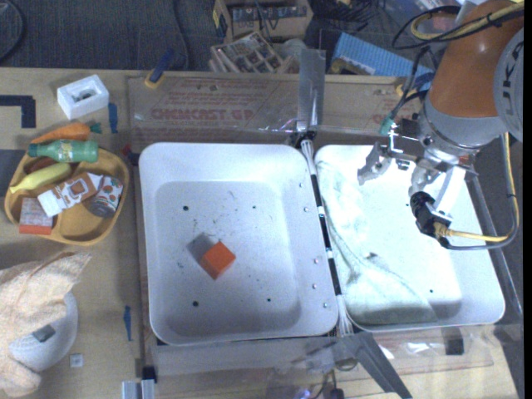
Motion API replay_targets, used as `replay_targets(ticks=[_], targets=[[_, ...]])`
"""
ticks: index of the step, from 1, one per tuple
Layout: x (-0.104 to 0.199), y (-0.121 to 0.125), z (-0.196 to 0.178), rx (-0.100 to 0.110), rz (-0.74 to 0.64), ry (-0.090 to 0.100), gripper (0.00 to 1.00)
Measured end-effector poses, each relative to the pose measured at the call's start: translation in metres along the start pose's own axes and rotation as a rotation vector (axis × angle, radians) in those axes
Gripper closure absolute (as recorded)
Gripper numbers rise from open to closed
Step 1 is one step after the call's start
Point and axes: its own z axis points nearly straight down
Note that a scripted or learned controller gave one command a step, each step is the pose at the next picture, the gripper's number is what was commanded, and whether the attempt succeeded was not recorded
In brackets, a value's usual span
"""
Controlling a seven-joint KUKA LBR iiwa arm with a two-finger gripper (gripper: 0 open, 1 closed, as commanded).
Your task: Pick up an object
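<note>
The orange block (219, 259) lay in the left bin (166, 169), left of centre and toward the near wall, turned corner-on like a diamond with no clear long axis, a grey shadow-like patch touching its upper-left side. The gripper (396, 169) hung over the right bin (482, 302) near its far edge, fingers spread and nothing between them. Left of the bins, the wooden bench (116, 256) bore a yellow bowl (83, 231) of toy food; cables and crates lay on dark carpet beyond.
</note>
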Motion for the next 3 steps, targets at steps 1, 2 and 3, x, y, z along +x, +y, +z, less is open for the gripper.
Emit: replay_targets(ticks=[1, 2, 3], targets=[[-0.045, 0.033, -0.037, -0.001, 0.019, -0.001, 0.0], [0.03, -0.04, 0.068, 0.004, 0.125, 0.0, 0.0], [0.028, -0.039, 0.058, 0.002, 0.13, 0.0, 1.0]])
